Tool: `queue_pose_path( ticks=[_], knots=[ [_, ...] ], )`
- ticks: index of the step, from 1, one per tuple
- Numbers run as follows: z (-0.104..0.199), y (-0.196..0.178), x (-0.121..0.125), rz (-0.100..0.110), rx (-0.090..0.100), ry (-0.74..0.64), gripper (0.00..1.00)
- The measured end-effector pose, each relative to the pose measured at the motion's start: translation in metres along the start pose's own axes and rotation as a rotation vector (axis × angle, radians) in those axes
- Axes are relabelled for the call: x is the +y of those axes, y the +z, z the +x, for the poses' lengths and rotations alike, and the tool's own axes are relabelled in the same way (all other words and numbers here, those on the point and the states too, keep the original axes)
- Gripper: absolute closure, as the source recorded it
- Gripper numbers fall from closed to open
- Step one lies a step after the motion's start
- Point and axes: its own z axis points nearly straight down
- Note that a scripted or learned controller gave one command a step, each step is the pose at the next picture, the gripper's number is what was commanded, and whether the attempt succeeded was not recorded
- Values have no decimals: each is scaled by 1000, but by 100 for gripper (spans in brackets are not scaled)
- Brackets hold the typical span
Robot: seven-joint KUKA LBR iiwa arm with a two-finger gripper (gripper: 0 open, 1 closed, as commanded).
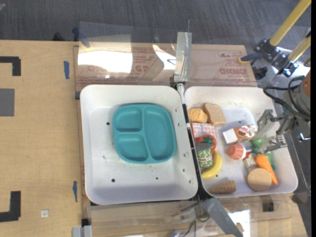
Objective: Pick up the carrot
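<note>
I see the carrot (266, 165) lying by the right bin's (291, 181) right edge, near its front corner, beside a bun (258, 179). Gripper (270, 132) hangs just above it; grip state, I cannot tell.

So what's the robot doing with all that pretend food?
It is trying to pick up the carrot, the orange one with a green top, in the right bin. The gripper hangs at that bin's right side, just above the carrot, and the carrot lies on the bin floor beside a round bun. Other toy food sits nearby, like a banana and a slice of bread. The left bin holds a teal divided plate.
</note>
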Motion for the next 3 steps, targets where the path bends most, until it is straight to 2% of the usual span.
queue_pose_path(
  ticks=[1,2,3],
  knots=[
    [-3,-11,1,1,-9,0,100],
    [-2,-10,1,0,-7,0,0],
    [12,84,-61,-7,26,-167,0]
  ],
)
